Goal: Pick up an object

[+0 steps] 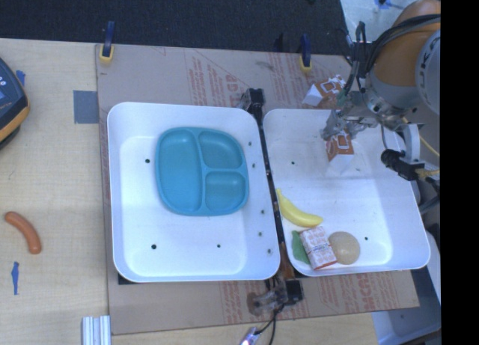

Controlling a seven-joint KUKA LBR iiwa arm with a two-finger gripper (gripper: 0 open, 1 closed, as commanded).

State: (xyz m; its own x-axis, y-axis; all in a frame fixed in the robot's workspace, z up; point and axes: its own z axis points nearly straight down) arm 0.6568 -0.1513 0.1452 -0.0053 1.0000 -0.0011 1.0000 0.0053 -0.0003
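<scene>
Over the right bin point(389, 209), end effector point(340, 132) gripping a small orange-and-white packet point(340, 145), banana point(298, 212), carton point(317, 247) and tan round thing point(344, 247) near the front, blue divided plate point(202, 171) in left bin point(127, 186), sausage point(24, 231) on the surface.

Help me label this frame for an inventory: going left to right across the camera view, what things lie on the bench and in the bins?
Sausage → blue divided plate → banana → small carton → round tan object. The packet under the tool overlaps these in left-right position, so I leave it unordered.
</scene>
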